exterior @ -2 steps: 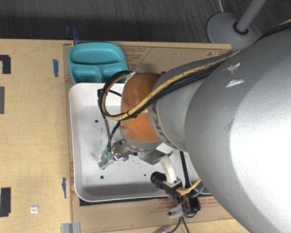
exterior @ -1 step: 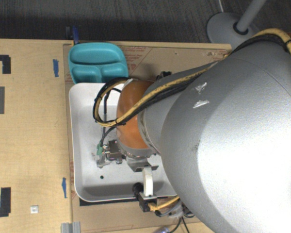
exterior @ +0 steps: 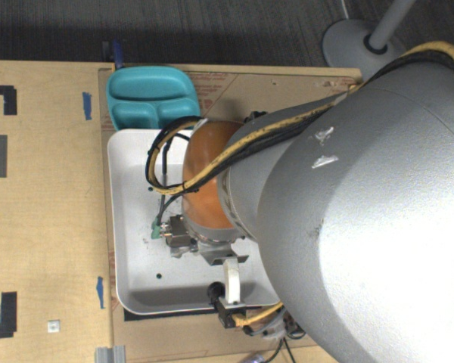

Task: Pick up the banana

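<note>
My arm reaches in from the right and covers most of the white bin (exterior: 132,225). Its orange wrist band (exterior: 208,176) sits over the bin's middle, with black and yellow cables looping beside it. The gripper's body (exterior: 189,237) hangs low over the bin floor, seen from above, so its fingertips are hidden beneath it. The arm hides much of the bin's floor, and I can make out no banana on the part that shows.
A teal plastic tray (exterior: 151,97) lies just behind the bin's far rim. The cardboard-coloured bench (exterior: 45,203) stretches to the left with black and blue tape marks. A grey stand base (exterior: 356,40) sits at the back right.
</note>
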